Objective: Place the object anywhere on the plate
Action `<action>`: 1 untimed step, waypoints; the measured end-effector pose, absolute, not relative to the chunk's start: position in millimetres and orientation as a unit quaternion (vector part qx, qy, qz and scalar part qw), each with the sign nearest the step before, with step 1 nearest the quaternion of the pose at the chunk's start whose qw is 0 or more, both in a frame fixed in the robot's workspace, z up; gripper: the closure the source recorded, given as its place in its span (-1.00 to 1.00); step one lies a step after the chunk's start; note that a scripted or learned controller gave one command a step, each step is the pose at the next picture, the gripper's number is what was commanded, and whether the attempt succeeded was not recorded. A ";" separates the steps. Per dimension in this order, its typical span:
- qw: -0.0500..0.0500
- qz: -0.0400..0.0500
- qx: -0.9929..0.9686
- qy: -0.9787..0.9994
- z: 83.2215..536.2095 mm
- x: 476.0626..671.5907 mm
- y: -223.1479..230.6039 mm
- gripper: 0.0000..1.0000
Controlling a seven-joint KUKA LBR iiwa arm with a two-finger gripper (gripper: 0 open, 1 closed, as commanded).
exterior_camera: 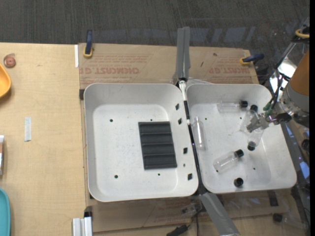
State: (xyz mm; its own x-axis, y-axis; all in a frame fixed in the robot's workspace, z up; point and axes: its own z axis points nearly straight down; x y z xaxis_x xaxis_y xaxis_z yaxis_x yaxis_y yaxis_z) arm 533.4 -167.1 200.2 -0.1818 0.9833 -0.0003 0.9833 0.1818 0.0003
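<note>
A black ribbed plate [157,145] lies flat in the middle of the left bin [98,132]. Several clear vials with black caps lie in the right bin [275,171]: one at the back [230,106], one near the front [226,161], and a clear tube [199,132] by the left wall. My gripper [255,125] hangs low over the right side of the right bin, far from the plate. A small vial [252,144] sits just under and in front of it. Whether the gripper touches any vial is unclear.
Loose black caps lie at the back [253,108] and front [238,182] of the right bin. The raised divider [186,117] between the bins runs between gripper and plate. Clamps [88,48] hold the cardboard behind the bins.
</note>
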 end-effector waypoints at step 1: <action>0.000 -0.001 0.660 0.751 190.3 591.3 -90.6 1.00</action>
State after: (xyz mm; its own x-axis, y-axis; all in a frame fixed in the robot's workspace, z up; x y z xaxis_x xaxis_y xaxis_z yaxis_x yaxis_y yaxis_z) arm 591.3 -90.6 190.3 -0.1294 0.9916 -0.0009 0.9916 0.1293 -0.0024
